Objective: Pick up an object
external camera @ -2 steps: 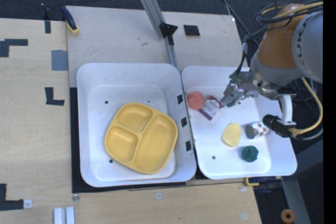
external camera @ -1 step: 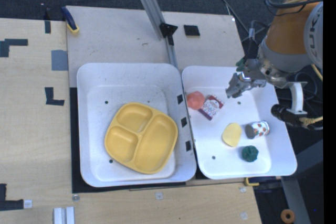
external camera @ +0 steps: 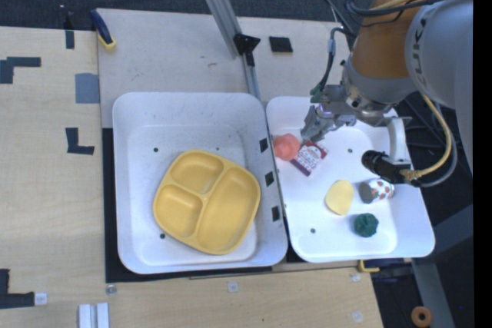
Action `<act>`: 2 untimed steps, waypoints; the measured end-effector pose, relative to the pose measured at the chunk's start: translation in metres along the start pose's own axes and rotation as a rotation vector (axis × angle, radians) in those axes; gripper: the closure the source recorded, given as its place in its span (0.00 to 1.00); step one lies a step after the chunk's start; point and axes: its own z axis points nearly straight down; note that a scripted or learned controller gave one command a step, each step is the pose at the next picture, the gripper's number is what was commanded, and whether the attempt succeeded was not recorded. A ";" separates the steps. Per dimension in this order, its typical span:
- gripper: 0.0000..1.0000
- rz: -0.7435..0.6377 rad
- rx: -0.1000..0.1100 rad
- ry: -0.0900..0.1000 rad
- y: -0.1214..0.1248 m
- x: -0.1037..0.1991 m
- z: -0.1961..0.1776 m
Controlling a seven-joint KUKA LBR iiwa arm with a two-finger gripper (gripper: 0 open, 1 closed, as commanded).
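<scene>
Reaching over the right-hand bin, jaws [external camera: 317, 128] hanging low above a red-and-white packet [external camera: 309, 158].

Lying in the left bin [external camera: 131, 119], toward its front edge: a yellow divided plate [external camera: 206, 200]. Sitting in the right bin [external camera: 407, 238], by its left wall: an orange-pink lump [external camera: 286, 146], touching the packet. Resting further right, toward the front: a pale yellow piece [external camera: 339, 197], a dark green ball [external camera: 365, 224], a small grey-and-red item [external camera: 376, 190]. Hovering at the bin's back-left part: the arm's wrist. Cannot tell how far apart the jaws are standing, nor whether gripping anything.
</scene>
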 end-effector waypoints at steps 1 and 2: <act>1.00 0.000 0.001 0.000 0.000 0.052 0.014; 1.00 -0.001 -0.001 0.001 0.006 0.102 0.004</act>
